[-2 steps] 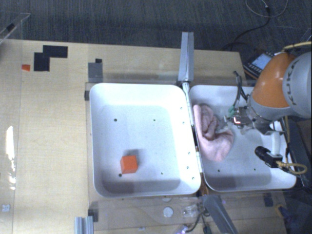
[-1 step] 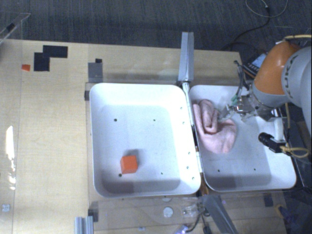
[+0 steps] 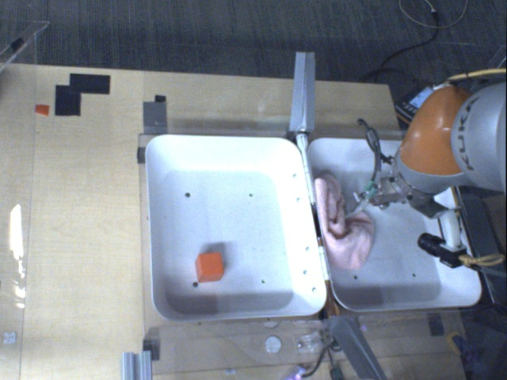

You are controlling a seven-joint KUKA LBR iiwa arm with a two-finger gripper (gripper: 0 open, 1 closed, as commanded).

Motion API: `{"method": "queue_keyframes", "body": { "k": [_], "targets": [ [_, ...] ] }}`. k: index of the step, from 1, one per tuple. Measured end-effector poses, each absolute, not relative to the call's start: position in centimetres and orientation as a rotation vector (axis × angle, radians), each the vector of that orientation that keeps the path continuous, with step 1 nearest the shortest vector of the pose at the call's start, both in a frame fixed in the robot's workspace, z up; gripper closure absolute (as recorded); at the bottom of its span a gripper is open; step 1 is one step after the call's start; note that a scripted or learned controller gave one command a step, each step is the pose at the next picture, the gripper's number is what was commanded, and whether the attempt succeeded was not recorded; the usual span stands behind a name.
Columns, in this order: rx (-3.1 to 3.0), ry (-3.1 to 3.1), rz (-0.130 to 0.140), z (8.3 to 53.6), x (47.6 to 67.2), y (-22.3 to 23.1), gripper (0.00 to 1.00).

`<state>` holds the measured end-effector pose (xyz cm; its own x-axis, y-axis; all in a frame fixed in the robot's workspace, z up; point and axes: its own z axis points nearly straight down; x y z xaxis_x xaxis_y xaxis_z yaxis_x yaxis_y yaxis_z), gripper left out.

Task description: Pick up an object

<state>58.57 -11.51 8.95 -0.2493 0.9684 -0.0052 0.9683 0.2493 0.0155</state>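
Camera view, nearest edge first: the pale wooden bench [image 3: 79, 236] carries two shallow white plastic bins side by side. Low in the left bin [image 3: 230, 165] sits a small orange cube-shaped block [image 3: 210, 267], alone, well apart from the arm and close to that bin's near wall. Across the divider, the right bin [image 3: 396, 279] holds a crumpled pale pink cloth [image 3: 342, 226], lying against the bin's left wall and bunched into soft folds. The grey arm with its orange band [image 3: 444, 137] reaches in from the right, and its two-finger gripper [image 3: 367, 195] hangs just beside the cloth's upper right edge, near or perhaps touching the fabric. Whether the jaws are open or closed cannot be told at this size, and no cloth can be seen between them. Farther back, black markers [image 3: 79, 92] lie on the bench's far left

As a judgement, the pick is at its approach or contact stage: nothing looks lifted, the cloth rests on the bin floor, and closing, gripping and raising remain to be done
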Motion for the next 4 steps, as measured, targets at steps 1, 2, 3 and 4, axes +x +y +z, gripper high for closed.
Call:
{"method": "queue_keyframes", "body": {
  "k": [1,2,3,4],
  "targets": [
    [1.772,2.571,0.016,9.1,51.8,-9.4,0.0],
    [1.767,2.562,0.022,10.1,52.3,-9.5,1.0],
    [1.767,2.562,0.022,10.1,52.3,-9.5,0.0],
    [1.764,2.56,0.026,11.0,52.6,-9.4,1.0]
  ]
}}
